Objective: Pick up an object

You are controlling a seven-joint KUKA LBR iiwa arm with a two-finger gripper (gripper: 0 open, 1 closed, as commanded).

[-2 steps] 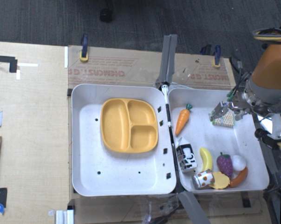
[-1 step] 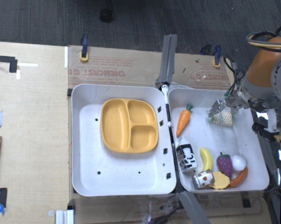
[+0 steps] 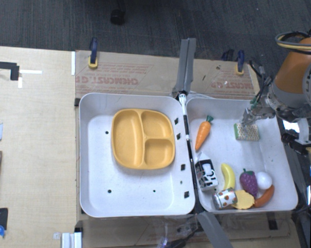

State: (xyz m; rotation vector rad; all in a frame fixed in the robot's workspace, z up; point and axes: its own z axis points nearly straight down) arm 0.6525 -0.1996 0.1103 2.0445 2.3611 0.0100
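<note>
The end effector [image 3: 250, 119] stands low in the right bin [image 3: 282, 157], directly above a speckled green sponge [image 3: 247, 132]; I cannot tell its opening. The sponge lies on the bin floor.

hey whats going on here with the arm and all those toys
A robot arm reaches in from the right, with its gripper low over a small green-speckled sponge in the right bin. Whether it actually has the sponge is not clear from this view. The other toys lie untouched in that bin: a carrot, a banana, grapes, a can and a few more in the near corner. The left bin holds a yellow divided plate.
</note>
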